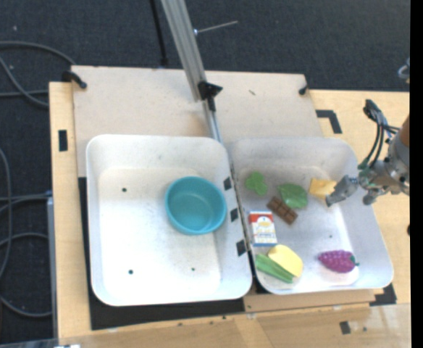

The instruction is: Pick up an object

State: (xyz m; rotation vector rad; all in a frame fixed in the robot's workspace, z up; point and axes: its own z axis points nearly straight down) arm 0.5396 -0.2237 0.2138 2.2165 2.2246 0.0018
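Observation:
My gripper hangs over the right edge of the right bin, with its fingers spread open and nothing between them. Its left finger is just right of a yellow wedge. Further left in this bin lie a green leafy piece, a brown chocolate bar and a smaller green piece. Toward the front are a small red and white carton, a yellow corn cob with green husk and a purple bunch of grapes.
A teal bowl sits in the left bin. A slanted metal pole rises from behind the bins' shared wall. Cables hang by the arm at the right.

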